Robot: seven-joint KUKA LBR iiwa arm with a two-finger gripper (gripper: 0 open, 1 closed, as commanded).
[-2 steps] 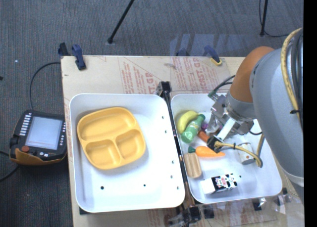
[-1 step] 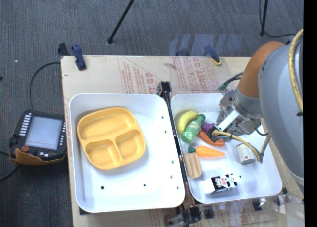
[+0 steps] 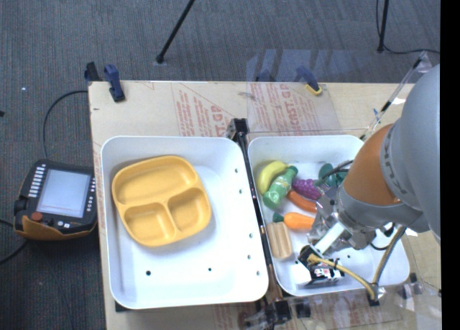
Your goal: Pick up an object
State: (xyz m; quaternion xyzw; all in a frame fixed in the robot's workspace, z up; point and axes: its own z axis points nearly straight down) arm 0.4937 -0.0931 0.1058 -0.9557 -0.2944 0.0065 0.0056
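Note:
The right bin point(image 3: 345, 141) holds several toy foods. A yellow banana point(image 3: 271, 173) lies beside a green bottle-shaped piece point(image 3: 279, 188). Purple grapes point(image 3: 307, 188) sit to their right, with an orange piece point(image 3: 302, 202) just below. An orange carrot point(image 3: 297, 221) and a tan block point(image 3: 279, 240) lie nearer the front. A teal piece point(image 3: 328, 172) peeks out at the arm's edge. My gripper point(image 3: 327, 213) hangs low over the bin's middle, just right of the carrot, largely hidden under the wrist.
The left bin point(image 3: 180, 278) carries a yellow divided plate point(image 3: 161, 200). The arm's grey and orange bulk covers the right bin's right half. A pendant with a screen point(image 3: 57, 199) lies on the floor to the left. Clamps stand on the bench's back edge.

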